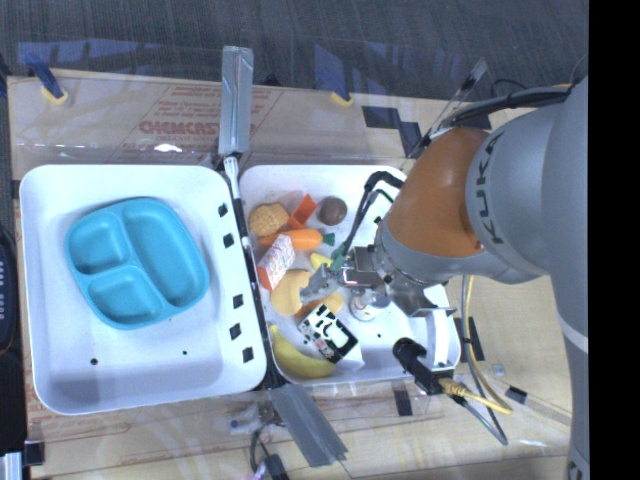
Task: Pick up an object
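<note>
The right bin point(262, 190) holds a pile of toy food: a tan bread roll point(267, 218), an orange carrot piece point(307, 238), a brown round item point(332, 209), a red-and-white box point(277, 259), a yellow-tan lump point(291, 290) and a banana point(298, 364). A black-and-white box point(327, 332) lies on the banana. My gripper point(330, 278) hangs low over the middle of this pile, just right of the yellow-tan lump. The wrist and orange band point(440, 208) cover the bin's right half.
The left bin point(40, 278) holds a blue divided tray point(137, 259). A grey clamp bar point(235, 103) stands at the back between the bins. Cables point(480, 393) trail off the bench at the front right.
</note>
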